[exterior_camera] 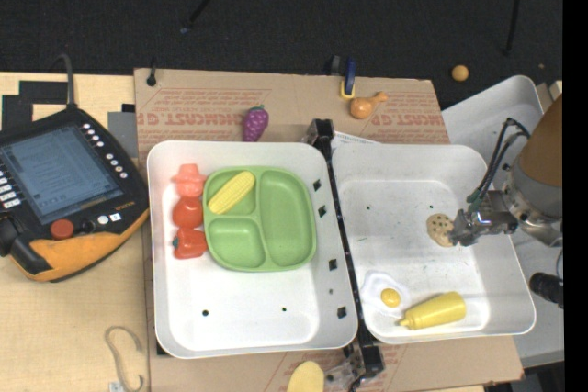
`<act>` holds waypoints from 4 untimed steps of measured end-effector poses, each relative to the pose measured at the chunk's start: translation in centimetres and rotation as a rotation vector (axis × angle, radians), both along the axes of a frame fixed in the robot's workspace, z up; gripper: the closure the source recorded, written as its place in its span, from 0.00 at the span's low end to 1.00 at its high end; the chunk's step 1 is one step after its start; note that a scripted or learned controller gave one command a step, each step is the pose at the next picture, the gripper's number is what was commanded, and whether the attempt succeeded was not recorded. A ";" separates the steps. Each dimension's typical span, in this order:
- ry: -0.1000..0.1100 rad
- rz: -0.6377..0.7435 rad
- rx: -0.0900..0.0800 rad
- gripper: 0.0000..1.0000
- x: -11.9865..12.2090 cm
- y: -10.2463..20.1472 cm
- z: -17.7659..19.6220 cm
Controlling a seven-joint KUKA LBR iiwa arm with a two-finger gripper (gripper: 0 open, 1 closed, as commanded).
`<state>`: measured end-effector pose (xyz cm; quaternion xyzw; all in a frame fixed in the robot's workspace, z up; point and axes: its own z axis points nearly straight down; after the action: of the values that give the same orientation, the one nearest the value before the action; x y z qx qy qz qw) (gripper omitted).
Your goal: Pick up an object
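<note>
hovering at right bin's (478,162) right side, gripper (462,229) just beside cookie (441,229); finger state cannot be told.

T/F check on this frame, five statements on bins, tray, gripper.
1. The corn cob lies in the green tray. True.
2. The green tray sits in the right bin. False: it sits in the left bin.
3. The yellow mustard bottle lies in the right bin. True.
4. The gripper hangs over the left bin. False: it is over the right bin, beside the cookie.
5. The purple grapes are in the tray. False: they lie on the cardboard behind the bins.
</note>
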<state>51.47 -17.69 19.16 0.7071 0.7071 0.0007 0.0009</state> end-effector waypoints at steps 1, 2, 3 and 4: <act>0.000 0.000 0.000 1.00 0.1 -0.1 3.8; 0.003 0.004 0.003 1.00 2.7 4.4 3.7; 0.003 0.004 0.003 1.00 4.6 10.3 3.8; 0.004 0.002 0.002 1.00 4.5 13.9 4.5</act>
<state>56.01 -3.75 23.70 0.7064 0.7078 0.0001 -0.0011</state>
